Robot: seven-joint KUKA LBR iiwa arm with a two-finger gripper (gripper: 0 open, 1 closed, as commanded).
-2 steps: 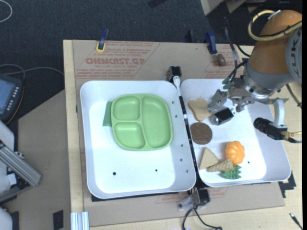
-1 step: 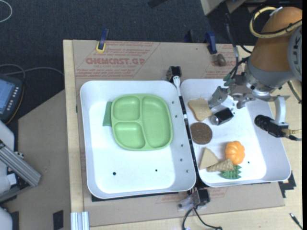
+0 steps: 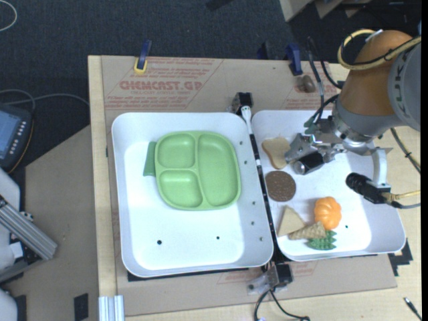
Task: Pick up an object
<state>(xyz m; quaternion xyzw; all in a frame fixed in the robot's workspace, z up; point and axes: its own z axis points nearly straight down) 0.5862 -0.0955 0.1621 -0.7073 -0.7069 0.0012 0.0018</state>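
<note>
Two shallow white bins sit side by side on the table (image 3: pixel 107 179). The left bin (image 3: pixel 134 199) holds a green divided plate (image 3: pixel 197 169), lying flat toward the bin's far side. The right bin (image 3: pixel 381 226) holds the small items. A brown round cookie (image 3: pixel 280 185) lies near its left wall; just beyond the cookie is a tan, bread-like piece (image 3: pixel 275 151). Nearer than the cookie lies a pale wedge (image 3: pixel 288 221), touching a cone-shaped piece (image 3: pixel 310 231) with a dark green leafy thing (image 3: pixel 322 241) beside it. An orange pumpkin (image 3: pixel 328 211) sits just above those, to the cookie's right. The claw (image 3: pixel 309 154) hangs low over the right bin, beyond and right of the cookie; how far its fingers are parted I cannot tell, and nothing seems to be between them.
</note>
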